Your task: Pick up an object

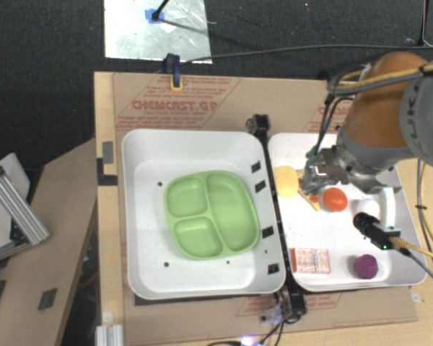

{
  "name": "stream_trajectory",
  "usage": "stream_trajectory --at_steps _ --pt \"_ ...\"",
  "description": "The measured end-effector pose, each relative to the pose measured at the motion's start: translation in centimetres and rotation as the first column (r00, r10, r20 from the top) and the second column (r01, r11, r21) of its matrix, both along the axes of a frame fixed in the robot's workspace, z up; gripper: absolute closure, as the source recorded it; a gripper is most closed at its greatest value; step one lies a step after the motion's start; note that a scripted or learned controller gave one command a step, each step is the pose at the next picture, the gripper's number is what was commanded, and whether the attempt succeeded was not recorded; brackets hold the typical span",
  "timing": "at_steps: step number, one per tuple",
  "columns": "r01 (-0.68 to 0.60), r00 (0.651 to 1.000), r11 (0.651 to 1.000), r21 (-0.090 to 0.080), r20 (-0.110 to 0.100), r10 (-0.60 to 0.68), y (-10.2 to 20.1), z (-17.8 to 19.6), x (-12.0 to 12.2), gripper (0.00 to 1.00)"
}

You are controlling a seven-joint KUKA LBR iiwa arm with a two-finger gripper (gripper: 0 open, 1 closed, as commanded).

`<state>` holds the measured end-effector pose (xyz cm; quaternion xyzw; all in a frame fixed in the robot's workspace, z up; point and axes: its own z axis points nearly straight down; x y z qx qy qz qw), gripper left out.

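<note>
Hanging low over the right bin [404, 269], the gripper [314, 181] sits at that bin's upper left part, and whether it is apart or together cannot be told from this slanted view. Nothing can be seen held in it. Behind it the grey arm [390, 114], with its orange band, covers the right bin's far right corner. Left of the right bin and touching it along a dark divider lies the left bin [144, 265], which holds a green divided tray [211, 213] near its middle. Inside the right bin, a pale yellow object [286, 181] rests against the left wall, just beside the gripper. An orange ball [335, 200] lies just below and right of the gripper, near the bin's middle. A small red-and-white patterned packet [312, 260] lies flat near the right bin's front wall, and a purple ball [366, 267] sits to the packet's right, close to the same wall.
</note>
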<state>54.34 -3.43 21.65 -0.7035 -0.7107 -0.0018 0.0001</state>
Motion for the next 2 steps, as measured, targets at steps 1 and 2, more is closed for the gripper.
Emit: stream_trajectory --at_steps 1,2 --pt "0.0 1.0 1.0 0.0 -0.001 0.0 5.2 -0.6 -0.2 1.0" --pt "0.0 1.0 1.0 0.0 0.0 0.0 10.6 0.8 -0.2 1.0"
